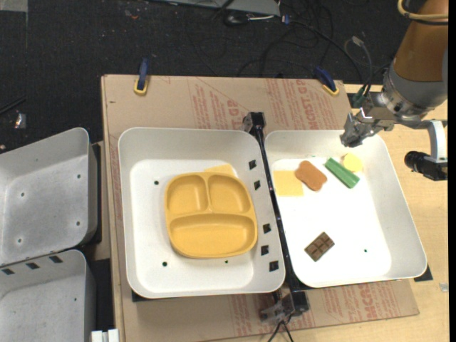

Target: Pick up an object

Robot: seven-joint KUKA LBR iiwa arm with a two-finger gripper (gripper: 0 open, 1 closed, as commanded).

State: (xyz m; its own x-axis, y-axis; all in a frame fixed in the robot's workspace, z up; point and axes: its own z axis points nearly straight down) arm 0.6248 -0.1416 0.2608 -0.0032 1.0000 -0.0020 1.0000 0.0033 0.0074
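1. The claw [354,135] hangs over the far edge of the right bin [399,212], toward its far right corner, just above the cluster of items there. I cannot tell how wide it stands, and nothing shows in its grasp.
2. Candidates to pick all lie in the right bin: a green block [342,172] and a pale yellow round piece [353,164] touching it sit nearest the claw, close to the far edge. An orange-brown oval piece [311,175] lies just beside them toward the bin's middle divider, overlapping a flat yellow slab [288,183]. A brown chocolate-bar piece [319,246] lies well apart, near the bin's front edge.
3. The left bin [139,205] holds a yellow divided plate [211,215] in its centre, with a flat yellow piece peeking out from under the plate's far edge.
4. Risks, as I judge them:
   - The green block and yellow round piece touch, so a descent between them may shove both aside instead of closing on one.
   - The bin's sloped far wall is close; a descent there could strike the rim or push an item up against it.
   - The slab is thin and flat, so it may slip a pinch entirely.
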